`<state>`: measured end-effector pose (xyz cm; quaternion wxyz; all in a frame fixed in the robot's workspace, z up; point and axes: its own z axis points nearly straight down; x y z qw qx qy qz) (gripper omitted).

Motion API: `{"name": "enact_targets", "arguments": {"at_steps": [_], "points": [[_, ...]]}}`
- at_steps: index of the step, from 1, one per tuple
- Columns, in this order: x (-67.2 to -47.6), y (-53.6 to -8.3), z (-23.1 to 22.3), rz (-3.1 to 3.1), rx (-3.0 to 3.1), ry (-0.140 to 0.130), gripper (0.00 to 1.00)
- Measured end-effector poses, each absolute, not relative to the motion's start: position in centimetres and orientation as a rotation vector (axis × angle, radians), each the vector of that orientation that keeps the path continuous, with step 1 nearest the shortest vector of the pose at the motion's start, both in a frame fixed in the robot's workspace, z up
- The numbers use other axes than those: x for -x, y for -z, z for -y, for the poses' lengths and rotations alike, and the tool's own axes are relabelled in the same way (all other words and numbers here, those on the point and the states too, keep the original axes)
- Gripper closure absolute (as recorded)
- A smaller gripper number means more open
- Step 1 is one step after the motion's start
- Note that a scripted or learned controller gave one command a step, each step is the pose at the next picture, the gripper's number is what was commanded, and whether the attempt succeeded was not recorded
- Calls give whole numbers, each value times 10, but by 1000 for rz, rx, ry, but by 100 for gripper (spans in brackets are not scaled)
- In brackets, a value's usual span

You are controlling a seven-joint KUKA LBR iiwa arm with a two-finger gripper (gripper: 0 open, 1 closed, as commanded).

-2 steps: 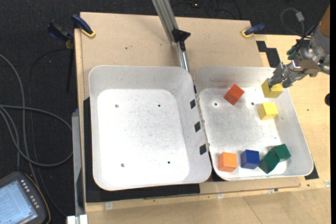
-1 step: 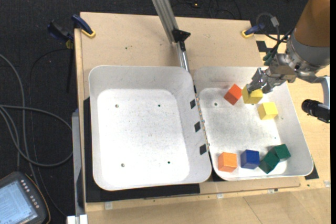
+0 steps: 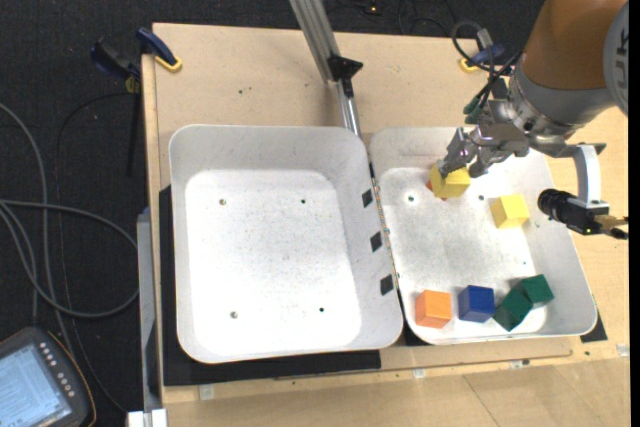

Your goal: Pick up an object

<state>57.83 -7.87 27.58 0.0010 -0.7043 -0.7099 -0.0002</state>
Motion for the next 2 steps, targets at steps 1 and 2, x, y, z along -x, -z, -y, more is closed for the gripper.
{"name": "enact_targets", "arguments": {"at_steps": [1, 2], "points": [[-574, -275, 25, 2229, 2210, 0, 100], [-568, -252, -27, 2228, 2209, -3, 100]]}}
